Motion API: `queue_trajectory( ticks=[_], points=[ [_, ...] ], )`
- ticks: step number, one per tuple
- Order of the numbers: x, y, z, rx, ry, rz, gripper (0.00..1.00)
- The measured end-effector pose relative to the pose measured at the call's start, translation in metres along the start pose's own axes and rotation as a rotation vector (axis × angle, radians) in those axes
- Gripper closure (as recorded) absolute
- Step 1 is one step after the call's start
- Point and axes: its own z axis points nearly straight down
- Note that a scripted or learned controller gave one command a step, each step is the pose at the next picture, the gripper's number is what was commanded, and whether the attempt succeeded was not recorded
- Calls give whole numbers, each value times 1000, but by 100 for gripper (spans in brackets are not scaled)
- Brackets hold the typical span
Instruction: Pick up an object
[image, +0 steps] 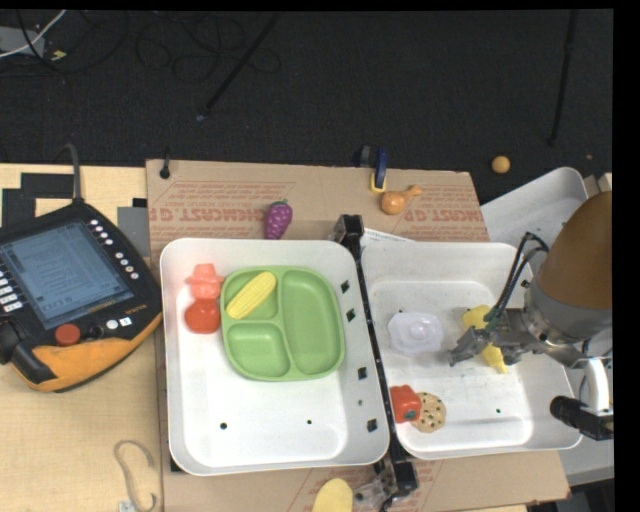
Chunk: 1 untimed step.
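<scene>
Yellow toy (484, 336) slanting upper-left to lower-right, beneath pincer (470, 347)

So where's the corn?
The corn cob lies in the upper left compartment of the green divided plate in the left bin, just right of the red and pink toy.

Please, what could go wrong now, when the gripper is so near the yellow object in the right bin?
1. The gripper sits right at the yellow object, which looks partly hidden under it; the grasp may be off-centre and the object could slip.
2. The clear round lid lies just beside it and could be pushed.
3. The yellow object lies toward the right bin side where the arm enters, so lifting may drag it.
</scene>
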Motion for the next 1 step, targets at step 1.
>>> queue_trajectory(
  ticks=[1],
  points=[
    [10,0,54,-1,1,4,0]
  ],
)
